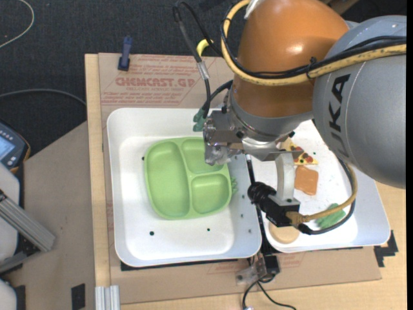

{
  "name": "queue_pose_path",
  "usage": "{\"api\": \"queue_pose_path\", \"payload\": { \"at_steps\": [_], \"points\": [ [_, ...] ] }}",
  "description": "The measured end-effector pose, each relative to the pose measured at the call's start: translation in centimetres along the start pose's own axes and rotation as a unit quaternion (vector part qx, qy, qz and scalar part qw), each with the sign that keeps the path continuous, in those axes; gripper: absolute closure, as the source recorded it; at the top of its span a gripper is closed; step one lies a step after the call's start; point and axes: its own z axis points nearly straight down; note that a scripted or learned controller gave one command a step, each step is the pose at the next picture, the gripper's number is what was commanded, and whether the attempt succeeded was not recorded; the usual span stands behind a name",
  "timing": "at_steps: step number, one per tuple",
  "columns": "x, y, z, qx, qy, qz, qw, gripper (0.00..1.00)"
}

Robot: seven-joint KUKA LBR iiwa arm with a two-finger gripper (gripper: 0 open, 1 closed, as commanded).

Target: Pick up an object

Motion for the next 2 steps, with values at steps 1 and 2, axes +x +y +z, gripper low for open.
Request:
{"api": "queue_pose_path", "payload": {
  "at_steps": [1, 2],
  "points": [
    [-3.2, 0.2, -20.3, -0.004, 0.000, 0.005, 1.0000, 1.00],
    [-4.0, -0.1, -7.1, 0.013, -0.005, 0.007, 0.9999, 1.00]
  ]
}}
